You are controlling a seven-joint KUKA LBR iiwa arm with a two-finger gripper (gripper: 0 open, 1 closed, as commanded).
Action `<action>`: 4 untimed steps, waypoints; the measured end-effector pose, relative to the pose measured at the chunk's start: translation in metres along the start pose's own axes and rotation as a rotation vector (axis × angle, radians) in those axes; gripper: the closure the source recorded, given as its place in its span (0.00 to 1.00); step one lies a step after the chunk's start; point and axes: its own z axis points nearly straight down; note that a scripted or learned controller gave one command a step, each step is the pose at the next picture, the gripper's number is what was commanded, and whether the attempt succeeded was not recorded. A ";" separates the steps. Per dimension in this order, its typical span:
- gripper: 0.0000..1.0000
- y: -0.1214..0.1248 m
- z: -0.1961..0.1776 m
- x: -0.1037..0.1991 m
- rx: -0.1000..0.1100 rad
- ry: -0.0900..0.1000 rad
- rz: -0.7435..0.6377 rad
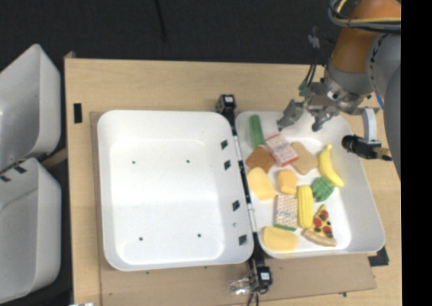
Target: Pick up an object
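Pincer (305,117) spread wide, nothing between

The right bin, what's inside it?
The right bin holds toy food: a banana, corn, a green stick, a pizza slice. They overlap, so anything beneath stays hidden.
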 end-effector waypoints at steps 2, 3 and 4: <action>0.00 -0.123 0.002 0.114 0.008 0.001 -0.004; 0.00 -0.185 0.001 0.148 0.005 0.000 -0.003; 0.00 -0.180 -0.171 0.183 -0.017 0.000 -0.008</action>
